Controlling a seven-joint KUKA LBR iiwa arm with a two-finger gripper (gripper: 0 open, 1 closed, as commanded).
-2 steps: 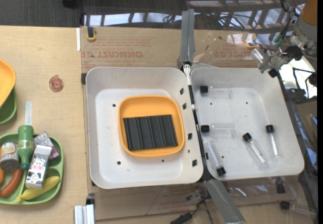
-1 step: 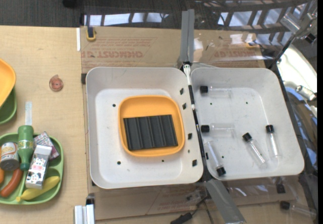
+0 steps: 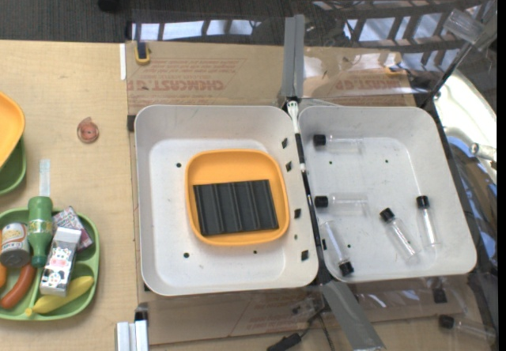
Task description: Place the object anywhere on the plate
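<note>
Clear black-capped vials (image 3: 398, 234) lie loose, lower right of frame, in right bin (image 3: 443, 144). Orange plate (image 3: 237, 164), centre, bears only black ridged insert (image 3: 236, 207). Jaw state: cannot tell. Step: pick not begun; next, grasp one vial.

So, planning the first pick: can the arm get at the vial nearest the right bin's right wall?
Probably yes: that vial lies apart from its neighbour, uncovered, though close to the right bin wall.

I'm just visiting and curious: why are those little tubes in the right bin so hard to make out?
In the camera view, the clear tubes blend into the white right bin; mostly their black caps stand out, and even lighting leaves faint shadows, unlike the orange plate.
</note>
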